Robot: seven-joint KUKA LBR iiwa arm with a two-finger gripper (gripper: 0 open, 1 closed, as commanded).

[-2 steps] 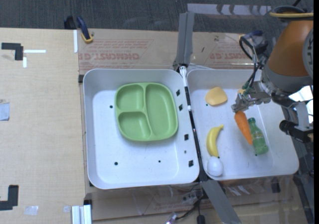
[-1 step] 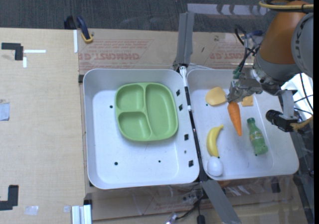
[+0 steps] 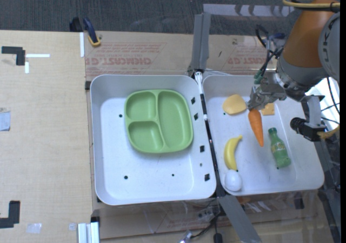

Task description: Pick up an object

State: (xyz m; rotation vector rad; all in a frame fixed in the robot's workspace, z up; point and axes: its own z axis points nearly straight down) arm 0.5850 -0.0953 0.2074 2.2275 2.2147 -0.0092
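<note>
In the right bin, an orange carrot points down the view with its thick end caught between the fingers of my gripper. The gripper is shut on that end, at the bin's upper middle. Beside it lie a yellow wedge-shaped piece to the left and a small orange block to the right. A banana and a white egg lie lower left in the bin. At lower right lies a green bottle.
The left bin holds a green divided plate. A metal divider separates the two bins. The arm's grey and orange body hangs over the right bin's far right corner. Cables trail along the right bin's right side.
</note>
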